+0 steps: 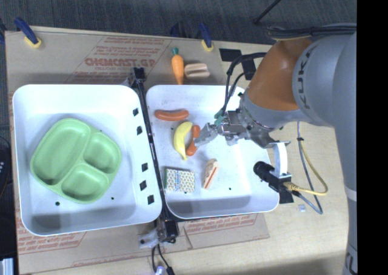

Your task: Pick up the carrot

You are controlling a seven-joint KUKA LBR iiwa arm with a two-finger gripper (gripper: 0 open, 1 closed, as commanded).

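1. Lying across the middle of the frame, a tan bench covered with printed cardboard sheeting (121,56) is carrying everything else.
2. A grey robot arm with an orange band (315,80) is reaching in from the right edge and leaning over the right-hand bin.
3. Two shallow white plastic bins are sitting side by side: the left bin (24,146) is holding a pale green divided plate (76,159), and the right bin (242,198) is holding the toy food.
4. The two-finger gripper (205,136) is hanging low at the centre of the right bin, just beside a yellow toy banana (182,137). Its tip is meeting a small orange-red piece (193,146) that is leaning on the banana. Whether the pincer is apart, together or clamped on anything cannot be told from this slant.
5. A reddish-brown toy sausage (171,114) is lying above the banana, near the bin's upper wall.
6. The orange toy carrot with a green top (177,68) is resting on the cardboard outside the bins, just above the right bin's upper rim and beside a small tan bun (196,71).
7. Judging from this, the gripper is working well apart from the carrot. Doing the step well is probably calling for lifting clear of the bin wall, travelling toward the upper middle of the frame, lining up across the carrot's narrow body and descending without nudging the bun.
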